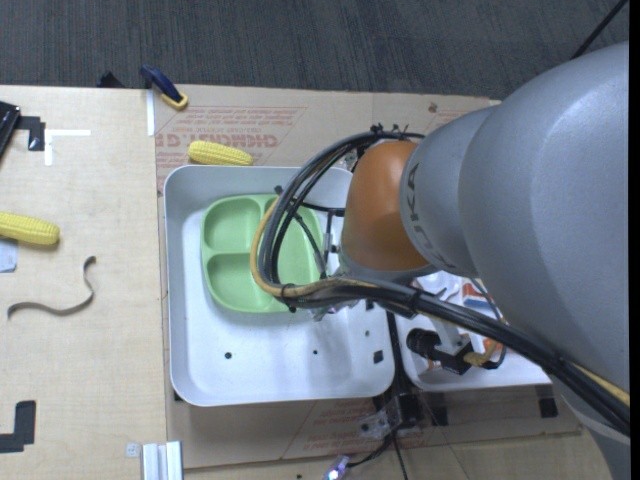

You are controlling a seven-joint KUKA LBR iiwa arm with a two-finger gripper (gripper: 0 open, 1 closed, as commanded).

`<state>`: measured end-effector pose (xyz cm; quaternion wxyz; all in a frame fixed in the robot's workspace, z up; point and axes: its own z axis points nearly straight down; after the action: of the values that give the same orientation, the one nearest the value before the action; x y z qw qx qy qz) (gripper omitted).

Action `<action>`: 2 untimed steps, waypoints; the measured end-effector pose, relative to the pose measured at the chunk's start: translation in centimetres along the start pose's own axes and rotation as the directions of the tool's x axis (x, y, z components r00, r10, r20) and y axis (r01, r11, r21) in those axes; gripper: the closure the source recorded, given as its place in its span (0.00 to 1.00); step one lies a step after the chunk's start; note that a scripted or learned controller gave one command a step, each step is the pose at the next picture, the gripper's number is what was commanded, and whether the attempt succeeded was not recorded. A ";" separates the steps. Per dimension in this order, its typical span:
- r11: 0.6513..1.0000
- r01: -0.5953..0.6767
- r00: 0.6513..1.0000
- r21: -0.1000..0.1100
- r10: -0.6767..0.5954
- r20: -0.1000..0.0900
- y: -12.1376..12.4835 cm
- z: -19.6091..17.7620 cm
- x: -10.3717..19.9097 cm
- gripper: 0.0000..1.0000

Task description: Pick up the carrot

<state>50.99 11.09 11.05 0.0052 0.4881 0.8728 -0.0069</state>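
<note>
Overhead, the grey arm [530, 218] with its orange band [380, 208] covers most of the right bin [500, 373]; gripper hidden beneath it, jaw state cannot be told. Carrot not made out, perhaps an orange sliver at the right bin [487, 346], uncertain. Left bin [270, 368] holds a green divided plate [235, 258]. Pale wooden bench [80, 348] carries two corn cobs [218, 153] [28, 230] and a dark curled strip [55, 303]. Cardboard sheet [230, 123] under bins. Dark carpet [300, 23] beyond.
</note>
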 end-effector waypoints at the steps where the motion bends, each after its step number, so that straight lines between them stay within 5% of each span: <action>1: 0.896 0.444 0.896 0.002 -0.444 -0.015 7.3 2.4 -3.2 1.00; 2: 0.895 0.446 0.895 0.000 -0.446 -0.015 7.4 2.3 -3.1 0.00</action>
<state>58.88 12.29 8.73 -0.0039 0.2751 0.9614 -0.0059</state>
